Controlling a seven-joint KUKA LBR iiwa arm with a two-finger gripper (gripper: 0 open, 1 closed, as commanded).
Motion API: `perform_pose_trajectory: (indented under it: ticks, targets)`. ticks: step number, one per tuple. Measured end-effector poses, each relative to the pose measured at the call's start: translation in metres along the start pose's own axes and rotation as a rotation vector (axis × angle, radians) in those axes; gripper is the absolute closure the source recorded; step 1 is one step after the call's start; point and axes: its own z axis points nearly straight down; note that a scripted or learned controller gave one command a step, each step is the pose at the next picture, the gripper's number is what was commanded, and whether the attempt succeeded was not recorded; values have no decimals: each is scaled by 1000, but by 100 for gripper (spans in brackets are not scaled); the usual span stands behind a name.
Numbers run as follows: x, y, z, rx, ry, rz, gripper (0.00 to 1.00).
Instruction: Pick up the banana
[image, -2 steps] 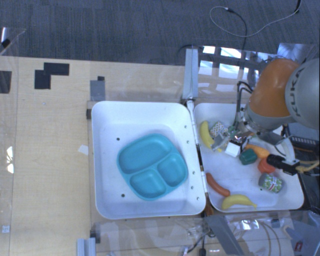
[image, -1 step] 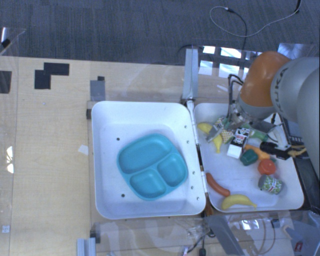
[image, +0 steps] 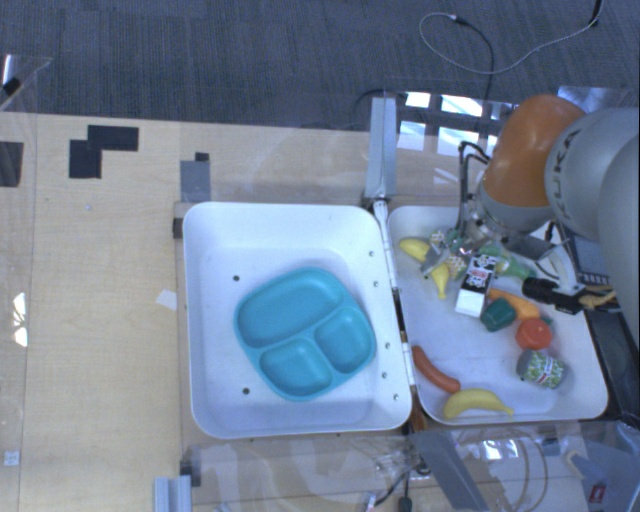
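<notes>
Likely a robotics lab, KUKA arm (image: 560, 165), bench (image: 90, 300), white bins (image: 200, 400)

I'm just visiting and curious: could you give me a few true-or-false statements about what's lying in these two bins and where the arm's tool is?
1. A blue divided plate lies in the left bin. True.
2. A banana lies near the front edge of the right bin. True.
3. The tool is down beside that banana. False: it is at the far end of the right bin, among other items.
4. The sausage lies on the blue plate. False: it lies in the right bin, close to the banana.
5. A red tomato-like ball lies in the right bin. True.
</notes>
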Motion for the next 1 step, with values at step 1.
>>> perform_pose_trajectory:
  ticks: [1]
  targets:
    - [10, 36, -98, 10, 3, 130, 100]
